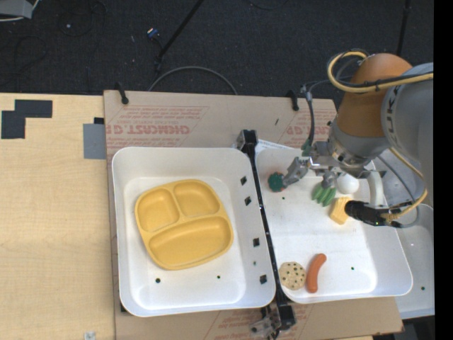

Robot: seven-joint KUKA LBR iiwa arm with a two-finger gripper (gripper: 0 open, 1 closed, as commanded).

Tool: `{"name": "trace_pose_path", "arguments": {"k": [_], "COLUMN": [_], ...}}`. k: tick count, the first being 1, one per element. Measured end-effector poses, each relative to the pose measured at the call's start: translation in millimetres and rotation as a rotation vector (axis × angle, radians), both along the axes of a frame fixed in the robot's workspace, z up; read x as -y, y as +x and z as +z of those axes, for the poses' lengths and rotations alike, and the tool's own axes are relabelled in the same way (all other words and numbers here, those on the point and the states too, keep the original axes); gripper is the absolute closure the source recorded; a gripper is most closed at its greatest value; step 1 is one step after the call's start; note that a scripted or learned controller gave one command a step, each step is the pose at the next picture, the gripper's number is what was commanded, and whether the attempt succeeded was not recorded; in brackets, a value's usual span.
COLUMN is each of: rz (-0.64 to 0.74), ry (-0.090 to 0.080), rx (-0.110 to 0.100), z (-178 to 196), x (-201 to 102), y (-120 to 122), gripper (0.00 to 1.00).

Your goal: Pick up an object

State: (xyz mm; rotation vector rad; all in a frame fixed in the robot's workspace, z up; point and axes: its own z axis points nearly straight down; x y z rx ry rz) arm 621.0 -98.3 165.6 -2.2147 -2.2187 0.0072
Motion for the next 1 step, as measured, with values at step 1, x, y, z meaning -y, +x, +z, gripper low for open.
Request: {"name": "trace_pose_path", "arguments": {"k": [1], "rz": [-0.002], "ry": [0.000], "rx": [-0.002], "z": [-53.4], "x": [5.3], "y": [-10.2], "gripper": [0.00]}}
